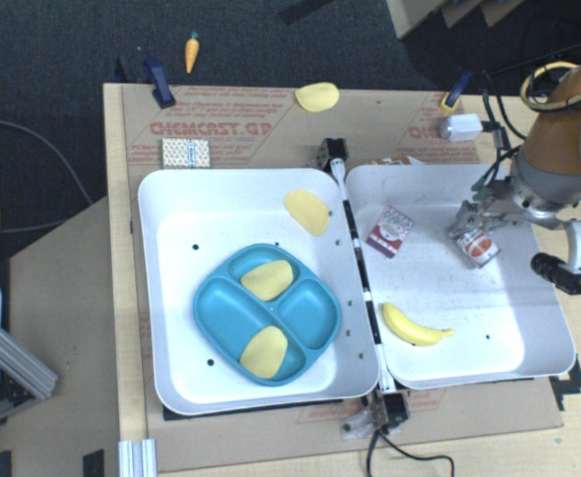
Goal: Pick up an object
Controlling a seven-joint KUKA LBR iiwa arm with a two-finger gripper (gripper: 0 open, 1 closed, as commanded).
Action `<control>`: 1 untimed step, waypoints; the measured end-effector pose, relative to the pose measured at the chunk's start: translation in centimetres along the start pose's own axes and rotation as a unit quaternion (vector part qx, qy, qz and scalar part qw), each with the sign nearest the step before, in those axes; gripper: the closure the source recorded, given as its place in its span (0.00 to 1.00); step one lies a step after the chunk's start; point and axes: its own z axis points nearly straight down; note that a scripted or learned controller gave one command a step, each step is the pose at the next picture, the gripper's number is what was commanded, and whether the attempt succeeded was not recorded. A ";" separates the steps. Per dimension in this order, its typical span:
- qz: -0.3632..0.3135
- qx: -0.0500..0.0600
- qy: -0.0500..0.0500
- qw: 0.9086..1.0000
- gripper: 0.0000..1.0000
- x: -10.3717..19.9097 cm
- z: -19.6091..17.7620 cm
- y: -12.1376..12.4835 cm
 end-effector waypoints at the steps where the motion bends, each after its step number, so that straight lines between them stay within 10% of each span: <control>1: -0.001 0.000 0.000 1.000 1.00 8.6 -4.8 2.9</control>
